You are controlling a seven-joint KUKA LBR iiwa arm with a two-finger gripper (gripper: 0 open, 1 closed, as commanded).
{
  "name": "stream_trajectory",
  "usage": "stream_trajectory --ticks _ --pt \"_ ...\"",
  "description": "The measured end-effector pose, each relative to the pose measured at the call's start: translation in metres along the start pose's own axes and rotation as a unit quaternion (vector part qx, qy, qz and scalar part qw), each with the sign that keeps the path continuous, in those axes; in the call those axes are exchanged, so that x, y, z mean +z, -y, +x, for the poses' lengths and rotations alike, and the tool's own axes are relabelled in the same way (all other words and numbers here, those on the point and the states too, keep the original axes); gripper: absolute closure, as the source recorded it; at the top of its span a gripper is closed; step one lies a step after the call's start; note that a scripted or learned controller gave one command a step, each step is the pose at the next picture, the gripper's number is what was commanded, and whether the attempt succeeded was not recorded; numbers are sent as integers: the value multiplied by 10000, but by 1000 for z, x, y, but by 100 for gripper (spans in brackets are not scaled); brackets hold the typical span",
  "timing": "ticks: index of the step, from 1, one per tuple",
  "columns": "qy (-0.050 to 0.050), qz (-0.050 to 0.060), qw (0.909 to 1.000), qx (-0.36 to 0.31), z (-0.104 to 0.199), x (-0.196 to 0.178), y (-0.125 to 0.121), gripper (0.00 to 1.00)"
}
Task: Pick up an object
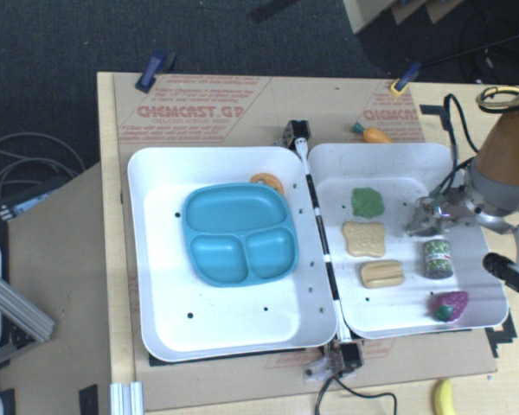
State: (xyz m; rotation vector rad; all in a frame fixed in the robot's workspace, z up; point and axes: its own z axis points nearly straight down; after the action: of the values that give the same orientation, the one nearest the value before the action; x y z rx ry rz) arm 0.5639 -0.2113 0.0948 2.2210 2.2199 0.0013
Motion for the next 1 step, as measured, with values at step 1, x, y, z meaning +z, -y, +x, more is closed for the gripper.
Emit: stream_trajectory --ticks 1 --pt "-1 -5 10000 -10 67 10 -38 100"
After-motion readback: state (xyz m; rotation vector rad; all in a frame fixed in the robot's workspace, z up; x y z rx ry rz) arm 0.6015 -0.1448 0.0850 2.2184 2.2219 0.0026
